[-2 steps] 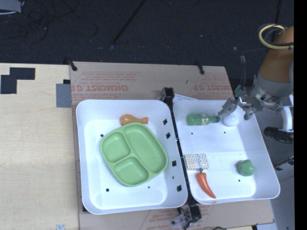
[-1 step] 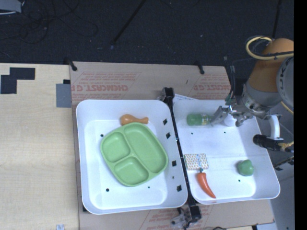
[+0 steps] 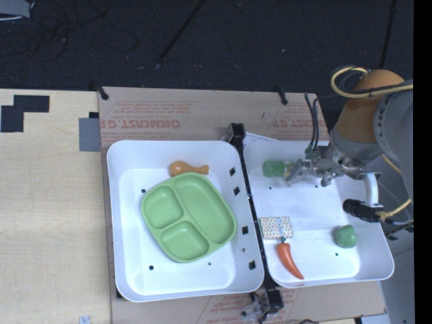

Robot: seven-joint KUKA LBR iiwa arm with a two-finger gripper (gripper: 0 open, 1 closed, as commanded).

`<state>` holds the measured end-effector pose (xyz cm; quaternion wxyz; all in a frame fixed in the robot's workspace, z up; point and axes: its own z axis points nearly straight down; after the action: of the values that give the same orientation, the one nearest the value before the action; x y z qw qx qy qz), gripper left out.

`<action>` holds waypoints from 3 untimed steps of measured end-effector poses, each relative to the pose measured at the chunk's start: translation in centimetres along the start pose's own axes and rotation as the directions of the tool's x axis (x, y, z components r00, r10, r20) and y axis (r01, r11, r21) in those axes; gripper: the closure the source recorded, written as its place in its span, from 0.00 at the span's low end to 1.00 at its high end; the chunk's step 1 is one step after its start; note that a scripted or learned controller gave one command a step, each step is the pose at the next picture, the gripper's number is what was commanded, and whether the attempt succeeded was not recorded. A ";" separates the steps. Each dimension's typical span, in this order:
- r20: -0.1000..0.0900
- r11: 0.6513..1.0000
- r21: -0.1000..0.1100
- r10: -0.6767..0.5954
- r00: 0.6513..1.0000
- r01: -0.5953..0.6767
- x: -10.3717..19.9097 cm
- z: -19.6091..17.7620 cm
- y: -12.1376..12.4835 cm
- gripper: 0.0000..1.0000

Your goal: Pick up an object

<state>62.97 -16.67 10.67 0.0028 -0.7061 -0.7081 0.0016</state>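
Green lump (image 3: 273, 169) lies just left of the claw (image 3: 294, 173).

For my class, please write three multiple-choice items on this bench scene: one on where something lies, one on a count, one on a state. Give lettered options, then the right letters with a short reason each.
1. Where does the green divided plate lie?
A. In the left bin
B. In the right bin
C. On the wooden bench top outside the bins

2. How many compartments does the plate have?
A. Two
B. Three
C. Five

3. How does the orange carrot-shaped toy lie?
A. Gripped in the jaws
B. Stacked on the plate
C. Flat on the floor of the right bin, apart from the gripper

Answers: 1 A, the plate sits inside the left bin. 2 B, two smaller sections and one larger one show. 3 C, the toy rests near the bin's front edge, while the gripper is farther back beside a small green object.
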 end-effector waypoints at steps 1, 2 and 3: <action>0.002 1.000 -0.002 -0.001 1.000 0.001 0.1 2.0 0.0 0.00; 0.001 1.000 -0.002 -0.002 1.000 0.002 0.1 0.9 0.0 1.00; 0.002 1.000 -0.007 0.002 1.000 -0.002 -0.5 -3.5 0.3 1.00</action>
<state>63.28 -17.17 14.14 -0.0003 -0.7067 -0.7075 -0.0002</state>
